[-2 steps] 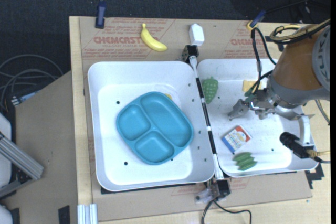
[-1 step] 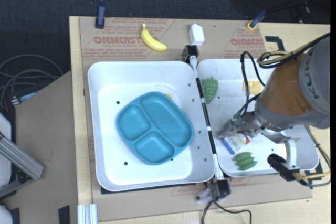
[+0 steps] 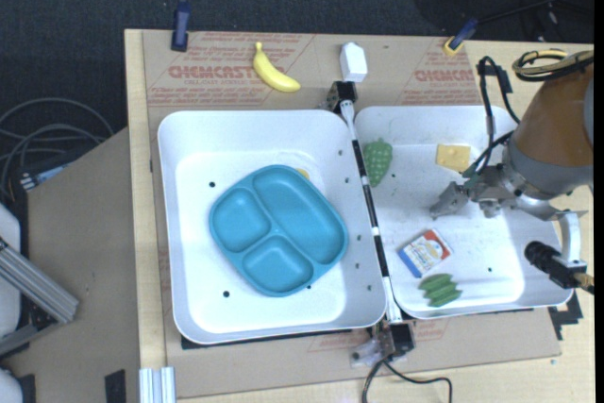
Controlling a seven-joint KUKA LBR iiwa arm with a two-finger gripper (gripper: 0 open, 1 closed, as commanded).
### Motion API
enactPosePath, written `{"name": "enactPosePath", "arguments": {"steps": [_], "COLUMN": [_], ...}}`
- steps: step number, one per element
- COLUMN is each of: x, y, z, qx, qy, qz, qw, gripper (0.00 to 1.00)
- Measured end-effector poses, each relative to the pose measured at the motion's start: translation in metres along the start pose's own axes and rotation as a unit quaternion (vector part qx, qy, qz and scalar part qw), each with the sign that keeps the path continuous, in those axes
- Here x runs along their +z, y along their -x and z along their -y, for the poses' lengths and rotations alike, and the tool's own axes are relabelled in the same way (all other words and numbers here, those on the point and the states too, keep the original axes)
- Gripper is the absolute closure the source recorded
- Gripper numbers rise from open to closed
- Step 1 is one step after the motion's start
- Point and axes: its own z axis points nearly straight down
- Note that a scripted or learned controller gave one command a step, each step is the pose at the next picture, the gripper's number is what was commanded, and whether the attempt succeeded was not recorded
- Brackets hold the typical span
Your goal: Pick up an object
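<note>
My gripper (image 3: 464, 199) hangs low over the middle of the right bin (image 3: 491, 123), below the grey arm with its orange band (image 3: 557, 132). A yellow block (image 3: 454, 156) lies just behind the gripper. A white, blue and red packet (image 3: 424, 252) lies in front of it to the left. A green leafy piece (image 3: 439, 290) sits near the bin's front wall. A green bunch of grapes (image 3: 377, 160) rests at the bin's left wall. I see nothing held in the gripper.
The left bin (image 3: 189, 146) holds a blue divided plate (image 3: 276, 228) with a small yellow item (image 3: 301, 173) behind it. On the bench behind the bins lie a banana (image 3: 274, 71) and a white block (image 3: 353, 61). Cables (image 3: 491, 85) run beside the arm.
</note>
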Motion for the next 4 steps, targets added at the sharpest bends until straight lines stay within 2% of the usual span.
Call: {"name": "enactPosePath", "arguments": {"steps": [1,2,3,4], "x": [0.037,0.044,0.034,0.034], "y": [-0.045,-0.011,-0.011,-0.011], "z": [0.002,0.012,0.012,0.012], "qx": [-0.001,0.0,0.0,0.0], "qy": [-0.002,-0.002,-0.001,-0.001], "qz": [-0.001,-0.001,-0.001,-0.001], "qw": [1.0,1.0,1.0,1.0], "gripper": [0.0,0.0,1.0,0.0]}}
